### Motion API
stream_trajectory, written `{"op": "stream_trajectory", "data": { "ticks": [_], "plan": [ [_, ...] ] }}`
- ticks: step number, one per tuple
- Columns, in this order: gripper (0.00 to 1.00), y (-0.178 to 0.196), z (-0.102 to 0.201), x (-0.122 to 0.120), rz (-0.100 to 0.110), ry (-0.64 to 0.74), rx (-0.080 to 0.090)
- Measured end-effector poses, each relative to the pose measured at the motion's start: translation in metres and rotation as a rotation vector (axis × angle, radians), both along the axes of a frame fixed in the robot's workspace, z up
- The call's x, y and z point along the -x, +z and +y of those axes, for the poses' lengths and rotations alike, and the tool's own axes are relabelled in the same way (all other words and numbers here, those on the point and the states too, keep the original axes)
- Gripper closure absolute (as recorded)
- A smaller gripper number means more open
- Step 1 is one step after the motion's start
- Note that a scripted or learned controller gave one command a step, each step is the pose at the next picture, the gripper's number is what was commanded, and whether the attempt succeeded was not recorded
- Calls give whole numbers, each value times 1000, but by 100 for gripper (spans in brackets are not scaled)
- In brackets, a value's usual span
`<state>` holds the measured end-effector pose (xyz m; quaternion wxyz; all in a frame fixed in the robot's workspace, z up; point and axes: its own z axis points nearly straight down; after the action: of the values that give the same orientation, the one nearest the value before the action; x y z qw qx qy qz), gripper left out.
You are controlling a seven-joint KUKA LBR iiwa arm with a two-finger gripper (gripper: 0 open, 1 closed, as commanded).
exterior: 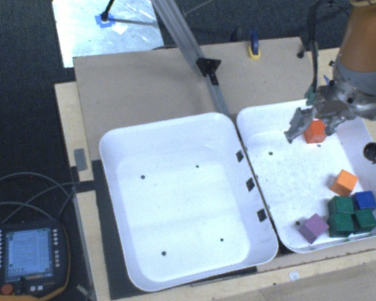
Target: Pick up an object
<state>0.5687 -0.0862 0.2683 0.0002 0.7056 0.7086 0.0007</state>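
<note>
From the camera above the bench, two white bins sit side by side, the left bin [120, 193] and the right bin [269, 125]. The grey arm with its orange band [365, 16] comes in from about 2 o'clock. Its gripper [314, 125] is over the top part of the right bin. A small red-orange block [315, 132] sits right between the grey fingers [297, 126], and the fingers look closed around it, so the gripper seems to be holding that block. Down in the right bin, near its 5 o'clock corner, more blocks are bunched up. An orange block [344, 181] is the highest one of the bunch. Just below it are a blue block [364, 201] and a green block [342, 217], touching each other. A purple block [314, 227] lies just beside the green one, at its 9 o'clock side. On the floor at about 8 o'clock from the bins lies a control pad with a lit screen [27, 264]. The screen has writing on it, but it is too small to read. No other labels or words can be read anywhere.
</note>
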Motion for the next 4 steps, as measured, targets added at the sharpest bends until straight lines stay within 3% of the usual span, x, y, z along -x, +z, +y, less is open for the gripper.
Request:
{"op": "stream_trajectory", "data": {
  "ticks": [1,2,4],
  "plan": [
    [0,0,0,0,-1,-2,0],
    [0,-54,1,-10,5,-2,1],
    [0,-178,2,-3,7,-2,0]
  ]
}}
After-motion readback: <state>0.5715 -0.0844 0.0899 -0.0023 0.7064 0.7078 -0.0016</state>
